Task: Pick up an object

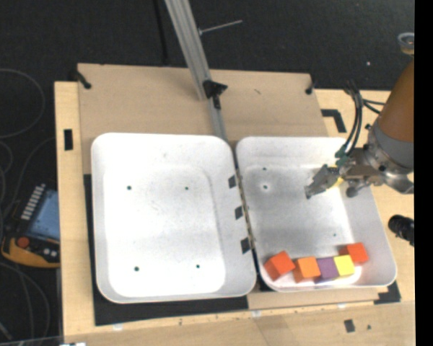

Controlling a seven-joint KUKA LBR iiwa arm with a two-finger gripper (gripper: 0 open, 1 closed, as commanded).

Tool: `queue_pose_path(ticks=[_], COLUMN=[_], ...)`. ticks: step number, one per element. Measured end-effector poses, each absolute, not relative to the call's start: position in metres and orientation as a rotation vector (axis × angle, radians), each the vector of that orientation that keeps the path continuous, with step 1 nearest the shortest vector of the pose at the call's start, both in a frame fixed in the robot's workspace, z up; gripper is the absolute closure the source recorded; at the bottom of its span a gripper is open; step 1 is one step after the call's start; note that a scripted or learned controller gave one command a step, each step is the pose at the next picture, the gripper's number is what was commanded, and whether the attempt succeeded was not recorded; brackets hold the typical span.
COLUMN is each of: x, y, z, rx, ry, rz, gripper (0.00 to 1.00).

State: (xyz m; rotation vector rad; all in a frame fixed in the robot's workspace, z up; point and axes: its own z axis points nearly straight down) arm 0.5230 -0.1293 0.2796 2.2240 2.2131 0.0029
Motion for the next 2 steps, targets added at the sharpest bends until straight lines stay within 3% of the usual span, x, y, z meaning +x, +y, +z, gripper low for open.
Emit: queue_pose_path(ticks=[1, 2], x=[0.498, 0.526], y=[-0.169, -0.181], z=[0.185, 0.099], rx=[2.228, 2.225], ry=[2.221, 2.221], rz=[-0.008, -0.005], gripper=[0.0, 0.0])
